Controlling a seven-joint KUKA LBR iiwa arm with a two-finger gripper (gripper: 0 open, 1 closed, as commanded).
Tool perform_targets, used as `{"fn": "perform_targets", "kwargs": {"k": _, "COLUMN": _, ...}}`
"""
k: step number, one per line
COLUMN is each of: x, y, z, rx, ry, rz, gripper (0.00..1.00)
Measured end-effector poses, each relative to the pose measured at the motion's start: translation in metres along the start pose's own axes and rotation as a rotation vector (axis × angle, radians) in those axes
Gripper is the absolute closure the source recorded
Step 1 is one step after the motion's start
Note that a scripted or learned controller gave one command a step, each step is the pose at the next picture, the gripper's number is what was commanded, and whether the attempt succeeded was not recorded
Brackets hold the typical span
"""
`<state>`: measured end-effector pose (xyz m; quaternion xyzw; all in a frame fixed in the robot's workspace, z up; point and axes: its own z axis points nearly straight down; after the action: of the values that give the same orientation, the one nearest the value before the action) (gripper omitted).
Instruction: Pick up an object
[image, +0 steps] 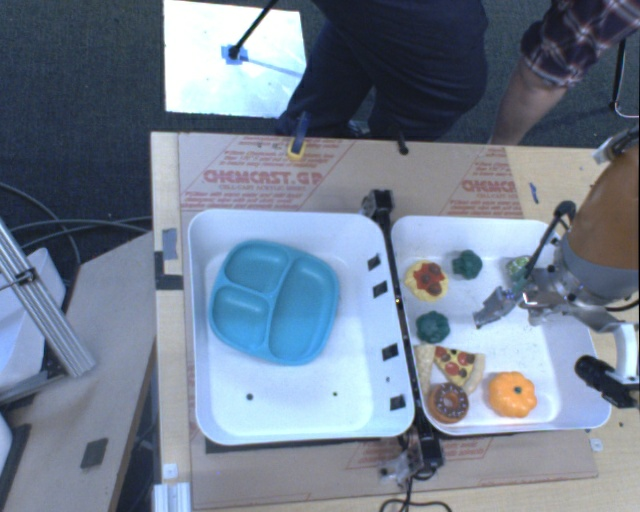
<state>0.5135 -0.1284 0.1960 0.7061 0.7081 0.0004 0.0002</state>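
Note:
The right bin (570, 345) holds several toy foods. A round mini pizza (427, 280) and a green broccoli piece (466, 264) lie toward the back. A darker green piece (432, 326) sits mid-left. At the front are a pizza slice (456, 365), a chocolate donut (447, 401) and an orange pumpkin (511, 393). My gripper (493, 307) hangs over the bin's middle, right of the dark green piece and apart from it. A light green item (518, 267) is partly hidden behind the arm.
The left bin (350, 400) carries a blue divided plate (274, 300). A black divider (392, 300) runs between the bins. Two people stand beyond the bench's far edge. A yellow-tipped tool (297, 148) lies on the cardboard behind the bins.

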Motion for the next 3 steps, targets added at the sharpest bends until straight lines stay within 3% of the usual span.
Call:
{"fn": "perform_targets", "kwargs": {"k": 1, "x": 0.024, "y": -0.027, "z": 0.112, "rx": 0.009, "ry": 0.003, "rz": 0.001, "gripper": 0.0}}
{"fn": "perform_targets", "kwargs": {"k": 2, "x": 0.022, "y": -0.024, "z": 0.095, "rx": -0.003, "ry": 0.0, "rz": 0.002, "gripper": 1.0}}
{"fn": "perform_targets", "kwargs": {"k": 3, "x": 0.046, "y": 0.015, "z": 0.112, "rx": -0.002, "ry": 0.0, "rz": -0.004, "gripper": 1.0}}
